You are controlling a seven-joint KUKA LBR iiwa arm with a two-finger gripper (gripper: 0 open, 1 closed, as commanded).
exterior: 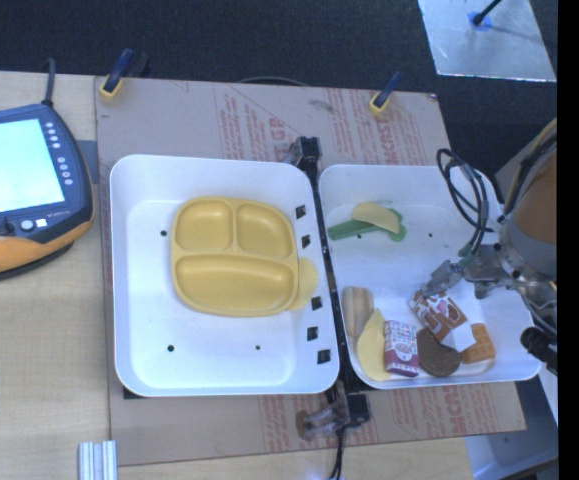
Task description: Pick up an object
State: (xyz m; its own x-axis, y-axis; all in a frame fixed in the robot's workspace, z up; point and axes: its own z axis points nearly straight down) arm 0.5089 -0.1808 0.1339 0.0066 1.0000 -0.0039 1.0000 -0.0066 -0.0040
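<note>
My gripper (445,280) reaches in from the right and hangs low over the right bin (419,190). It sits just above a red and white packet (442,314). Around that packet lie a brown round cookie (436,354), a second red packet (401,348), an orange cracker (480,343), a yellow wedge (370,348) and a tan bread piece (356,303). Farther back in the same bin rest a yellow banana-like piece (377,214) and a green strip (349,231). I see nothing lifted.
The left bin (139,298) holds a yellow divided plate (236,256). A teach pendant (19,183) lies on the bench at far left. Black cables (466,193) loop over the right bin's far right side. Clamps (309,151) join the bins.
</note>
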